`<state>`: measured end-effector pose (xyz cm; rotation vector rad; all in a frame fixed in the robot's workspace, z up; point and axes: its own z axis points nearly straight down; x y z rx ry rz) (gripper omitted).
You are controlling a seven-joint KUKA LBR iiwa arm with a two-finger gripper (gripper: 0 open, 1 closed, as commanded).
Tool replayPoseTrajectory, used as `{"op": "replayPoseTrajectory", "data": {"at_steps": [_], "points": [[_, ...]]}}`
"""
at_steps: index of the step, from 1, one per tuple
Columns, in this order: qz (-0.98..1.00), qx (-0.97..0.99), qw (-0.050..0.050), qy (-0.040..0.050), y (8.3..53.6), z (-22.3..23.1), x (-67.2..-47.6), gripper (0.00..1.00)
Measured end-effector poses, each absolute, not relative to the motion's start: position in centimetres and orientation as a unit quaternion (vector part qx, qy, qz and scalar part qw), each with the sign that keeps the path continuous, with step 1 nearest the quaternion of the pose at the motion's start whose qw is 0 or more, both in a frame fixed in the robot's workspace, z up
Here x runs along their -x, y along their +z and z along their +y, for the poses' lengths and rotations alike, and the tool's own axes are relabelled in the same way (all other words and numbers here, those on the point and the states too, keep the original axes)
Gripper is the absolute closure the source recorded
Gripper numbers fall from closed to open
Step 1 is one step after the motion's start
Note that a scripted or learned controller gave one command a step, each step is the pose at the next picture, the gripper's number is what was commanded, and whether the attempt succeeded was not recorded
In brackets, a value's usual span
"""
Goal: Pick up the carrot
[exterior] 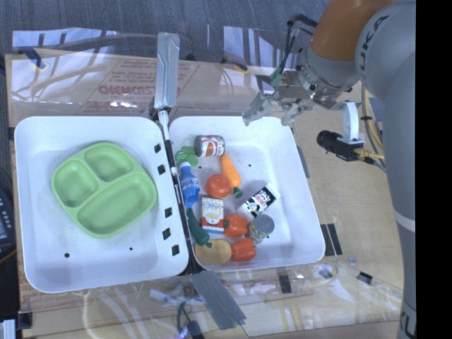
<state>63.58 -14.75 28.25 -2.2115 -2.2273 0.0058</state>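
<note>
The carrot (pixel 229 169) is a small orange cone lying in the right bin (pixel 296 189), pointing toward the bin's back, just below a small can (pixel 210 145) and above a red tomato (pixel 218 186). My gripper (pixel 270 113) hangs over the back rim of the right bin, up and to the right of the carrot and well apart from it. Its two fingers (pixel 252 113) are spread apart with nothing between them.
The right bin also holds a blue bottle (pixel 188 182), a small carton (pixel 212 214), a black-and-white carton (pixel 259 201), red peppers (pixel 244 248), a potato (pixel 215 251) and a grey can (pixel 262 226). A green divided plate (pixel 104 187) lies in the left bin (pixel 42 260).
</note>
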Motion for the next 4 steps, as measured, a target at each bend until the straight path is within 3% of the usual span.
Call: {"op": "replayPoseTrajectory", "data": {"at_steps": [1,2,3,4], "points": [[-0.750,0.661,0.002,0.0014,9.6,-16.3,-58.1,0.00],[-0.752,0.660,0.002,0.0020,10.5,-16.4,-58.1,1.00],[-0.750,0.662,-0.001,-0.0002,22.1,-15.2,-60.2,1.00],[-0.800,0.601,0.000,0.0006,28.5,-13.4,-61.8,1.00]]}}
